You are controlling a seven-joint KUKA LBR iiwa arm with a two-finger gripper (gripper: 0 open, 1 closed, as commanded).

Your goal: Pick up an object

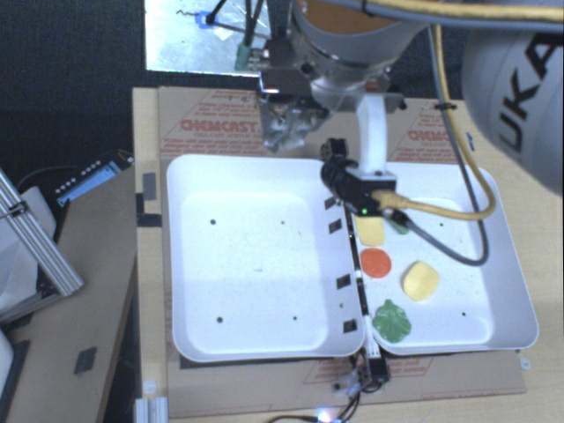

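Note:
Several small objects lie in the right bin (493, 307), close to its left wall. They are a pale yellow block (371, 231), a small green piece (402, 226) partly hidden behind a cable, a red-orange disc (376, 263), a yellow rounded piece (420, 281) and a green leafy-looking piece (391, 322). My gripper (285, 134) hangs over the back rim of the left bin (203, 263), well away from all these objects. Nothing shows in it.
A black unit with a green light (359, 190) hangs from a white bracket over the divide between the bins. A yellow cable and a grey cable (441, 211) loop over the right bin. Cardboard (211, 122) lies under both bins.

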